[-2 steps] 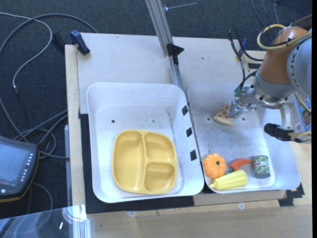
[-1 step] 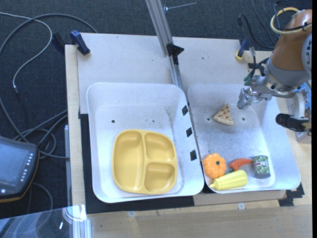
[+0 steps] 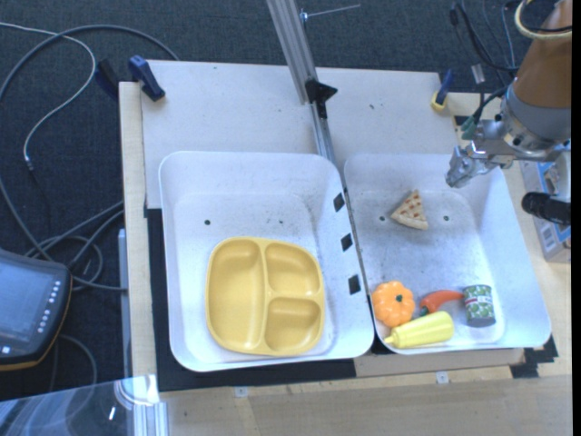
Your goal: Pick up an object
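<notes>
in the right bin point(image 3: 508, 243), near its middle, a pizza slice point(image 3: 409, 212) lies flat and alone, the likeliest thing to pick. the gripper point(image 3: 459, 169) hangs just beside it toward the bin's far right corner, with nothing in it; how wide it stands i cannot tell. along the near edge a small pumpkin point(image 3: 393, 302), a corn cob point(image 3: 421, 331), a red pepper point(image 3: 441, 298) and a little can point(image 3: 478, 304) crowd together. in the left bin point(image 3: 182, 198) sits a yellow divided plate point(image 3: 265, 294). the slice is thin, so a descent off to one side could skid it away or close on bare floor.
</notes>
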`<state>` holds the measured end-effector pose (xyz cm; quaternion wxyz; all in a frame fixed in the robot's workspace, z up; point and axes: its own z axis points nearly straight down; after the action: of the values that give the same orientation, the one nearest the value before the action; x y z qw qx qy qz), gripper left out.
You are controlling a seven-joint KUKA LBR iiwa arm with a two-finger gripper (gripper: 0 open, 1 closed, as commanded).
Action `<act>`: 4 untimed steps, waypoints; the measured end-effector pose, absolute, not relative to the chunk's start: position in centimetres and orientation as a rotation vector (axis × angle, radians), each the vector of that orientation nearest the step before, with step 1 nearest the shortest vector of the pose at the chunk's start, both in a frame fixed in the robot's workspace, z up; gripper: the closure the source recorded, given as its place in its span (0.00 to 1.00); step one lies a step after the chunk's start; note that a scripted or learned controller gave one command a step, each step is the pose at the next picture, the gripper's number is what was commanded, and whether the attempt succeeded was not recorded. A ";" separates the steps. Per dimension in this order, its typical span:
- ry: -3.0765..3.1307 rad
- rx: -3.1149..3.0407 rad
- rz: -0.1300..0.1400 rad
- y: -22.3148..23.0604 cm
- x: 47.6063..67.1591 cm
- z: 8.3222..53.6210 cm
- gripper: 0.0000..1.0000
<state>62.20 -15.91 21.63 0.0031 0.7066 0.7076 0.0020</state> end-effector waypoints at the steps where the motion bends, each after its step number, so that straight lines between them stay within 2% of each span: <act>1: 2.217 2.214 0.008 -16.3 62.0 28.1 1.00; 3: 2.231 2.217 0.001 -5.7 62.0 26.8 1.00; 4: 2.229 2.214 0.004 -0.1 62.8 27.1 1.00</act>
<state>62.84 -0.08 27.08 0.0002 0.7047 0.7095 0.0013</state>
